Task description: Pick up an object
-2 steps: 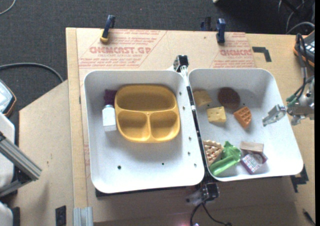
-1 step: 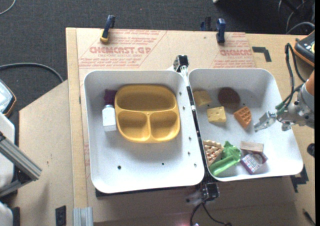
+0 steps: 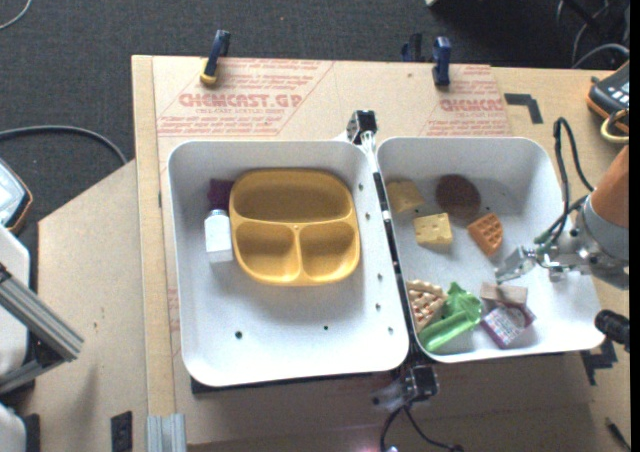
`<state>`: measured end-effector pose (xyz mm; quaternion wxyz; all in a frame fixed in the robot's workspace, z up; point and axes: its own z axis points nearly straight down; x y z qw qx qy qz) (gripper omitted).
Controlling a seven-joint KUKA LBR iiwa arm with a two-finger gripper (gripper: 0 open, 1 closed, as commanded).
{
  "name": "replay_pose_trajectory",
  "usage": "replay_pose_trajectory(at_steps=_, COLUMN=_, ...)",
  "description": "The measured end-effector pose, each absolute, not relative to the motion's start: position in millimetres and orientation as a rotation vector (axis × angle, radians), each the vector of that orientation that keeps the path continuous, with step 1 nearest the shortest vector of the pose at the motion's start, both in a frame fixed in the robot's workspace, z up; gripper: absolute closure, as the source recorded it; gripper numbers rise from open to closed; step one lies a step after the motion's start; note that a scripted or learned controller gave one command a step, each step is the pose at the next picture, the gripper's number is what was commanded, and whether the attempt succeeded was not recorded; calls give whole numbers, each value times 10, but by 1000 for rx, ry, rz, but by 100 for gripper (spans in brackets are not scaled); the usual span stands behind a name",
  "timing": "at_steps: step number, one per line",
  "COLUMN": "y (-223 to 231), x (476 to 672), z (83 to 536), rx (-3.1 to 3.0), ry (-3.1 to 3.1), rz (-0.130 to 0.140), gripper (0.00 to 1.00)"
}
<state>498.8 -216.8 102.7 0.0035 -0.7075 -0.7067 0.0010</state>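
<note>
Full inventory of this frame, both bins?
divided tray: 1, yellow, left bin
small bottle: 1, white, left of tray
purple item: 1, behind bottle
brown patty: 1, right bin, rear
cheese wedge: 1, yellow, right bin middle
waffle: 1, orange, right of cheese
pale piece: 1, tan, rear left
pizza slice: 1, front left
green toy: 1, front
purple packet: 1, front right
hand: 1, grey, over right bin

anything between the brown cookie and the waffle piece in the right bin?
No. In the camera view, bare white bin floor separates the brown cookie and the waffle piece.
</note>
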Motion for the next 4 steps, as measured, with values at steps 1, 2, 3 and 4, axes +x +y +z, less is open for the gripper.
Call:
replay_pose_trajectory(at_steps=1, y=-2144, x=4991, z=838, rx=-2215, ry=-2218, rz=-2, gripper=0)
replay_pose_trajectory(at_steps=2, y=-2156, x=4993, z=950, rx=-2219, ry=-2221, rz=-1, gripper=100)
replay_pose_trajectory(at_steps=3, y=-2097, x=4960, z=1408, rx=-2224, ry=-2226, rz=-2, gripper=100)
replay_pose_trajectory(at_steps=4, y=-2154, x=4939, z=2030, rx=-2226, ry=-2228, rz=-4, gripper=100)
